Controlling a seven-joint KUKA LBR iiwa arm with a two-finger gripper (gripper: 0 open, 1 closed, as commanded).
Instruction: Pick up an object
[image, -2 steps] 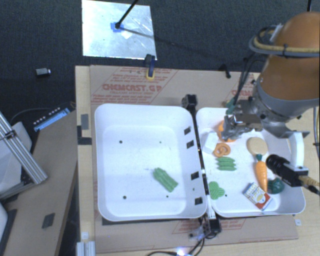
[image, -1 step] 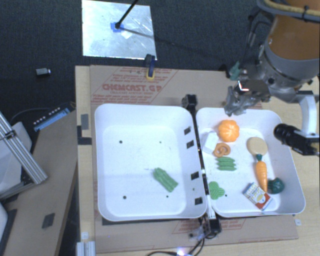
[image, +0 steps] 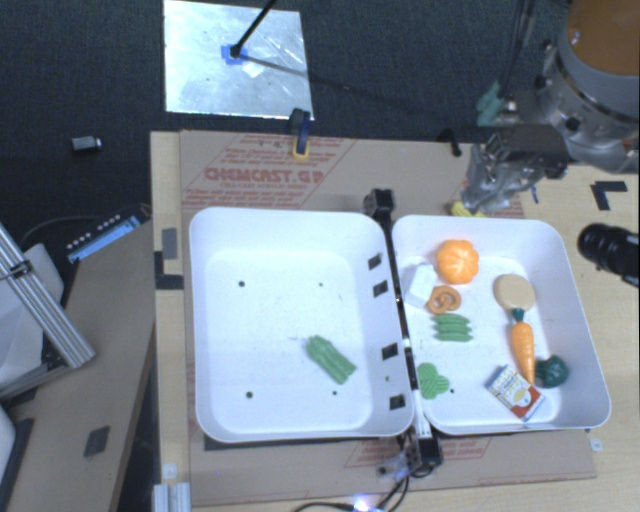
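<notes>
A: Nearest in the right bin (image: 585, 330)?

B: A small printed box (image: 515, 390) just beside a dark green lump (image: 551, 372), both crowded toward the front corner. Also a leafy green piece (image: 433, 380) close to the dividing wall (awkward for a straight-down grab, probably).

A: And in the left bin (image: 215, 300)?

B: One ridged green piece (image: 330, 358), lying flat and alone, well apart from every wall. Likely the easiest pick.

A: Further back?

B: A carrot (image: 523, 345), tip toward the front. Then green pods (image: 452, 327), a brown curl (image: 444, 299) and a pale oval (image: 514, 292), all loose and apart. Furthest, an orange (image: 457, 261): round, so apt to roll.

A: The gripper (image: 495, 185)?

B: Hanging above the right bin's far rim, beyond the orange, touching none of the pieces. Impossible to tell how wide open; nothing seen in its hold. Not yet committed to any target, judging by that.
</notes>
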